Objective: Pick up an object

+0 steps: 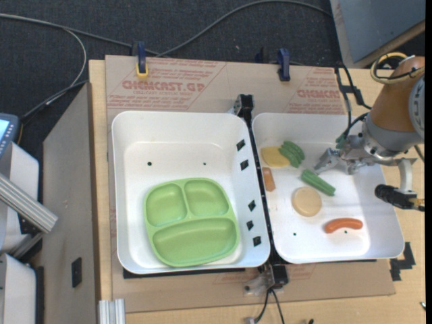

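The right bin (378, 245) holds several toy foods: a yellow piece (273, 156), a green pod (292, 152), a green stick (318, 182), a tan round disc (306, 202), a red sausage (343, 225) and a small orange piece (268, 179) by the left wall. My gripper (337, 159) hangs low over the bin's upper right part, just right of the green stick and the green pod. It is not touching any of them that I can make out. Nothing shows in its grasp.
The left bin (128, 181) holds a green divided plate (192, 220). The arm with its orange band (395, 106) comes in over the right bin's far right rim. Black clips line the wall between the bins (248, 181). Cardboard lies under both bins.
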